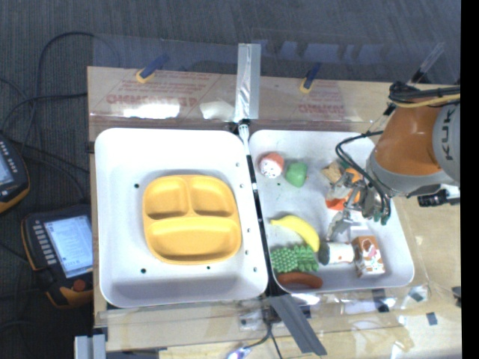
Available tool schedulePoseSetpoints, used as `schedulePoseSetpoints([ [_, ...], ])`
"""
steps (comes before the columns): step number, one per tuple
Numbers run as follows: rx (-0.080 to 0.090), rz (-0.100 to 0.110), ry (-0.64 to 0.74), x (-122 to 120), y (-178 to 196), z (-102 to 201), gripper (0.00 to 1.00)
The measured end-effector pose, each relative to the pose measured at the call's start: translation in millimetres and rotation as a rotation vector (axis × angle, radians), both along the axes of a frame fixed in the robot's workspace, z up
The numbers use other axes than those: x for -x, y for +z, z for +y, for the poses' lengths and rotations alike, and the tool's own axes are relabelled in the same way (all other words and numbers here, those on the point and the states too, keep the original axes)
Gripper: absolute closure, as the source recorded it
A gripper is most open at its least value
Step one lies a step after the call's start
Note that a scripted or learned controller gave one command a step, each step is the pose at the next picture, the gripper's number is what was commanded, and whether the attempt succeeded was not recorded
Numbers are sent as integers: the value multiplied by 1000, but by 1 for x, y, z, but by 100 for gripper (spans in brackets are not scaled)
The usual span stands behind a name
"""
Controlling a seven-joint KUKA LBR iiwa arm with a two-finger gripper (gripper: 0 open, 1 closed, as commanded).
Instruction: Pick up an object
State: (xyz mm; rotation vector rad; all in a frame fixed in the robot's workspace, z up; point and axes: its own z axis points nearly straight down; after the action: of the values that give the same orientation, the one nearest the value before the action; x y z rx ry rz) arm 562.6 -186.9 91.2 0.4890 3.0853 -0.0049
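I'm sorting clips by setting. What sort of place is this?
Likely a robotics lab bench: two white bins side by side, toy food like a banana, and a handheld control screen on grey carpet.

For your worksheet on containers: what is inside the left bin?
The left bin holds one yellow divided tray; its three compartments look bare. The bin floor under the tray is covered.

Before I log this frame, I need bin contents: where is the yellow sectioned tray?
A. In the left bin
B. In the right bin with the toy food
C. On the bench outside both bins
A: the yellow tray lies flat in the left bin, away from the banana.
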Motion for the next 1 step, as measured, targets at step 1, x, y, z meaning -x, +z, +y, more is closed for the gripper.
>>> schedulePoseSetpoints([
  [1, 1, 9, 196, -73, -2, 4, 0],
])
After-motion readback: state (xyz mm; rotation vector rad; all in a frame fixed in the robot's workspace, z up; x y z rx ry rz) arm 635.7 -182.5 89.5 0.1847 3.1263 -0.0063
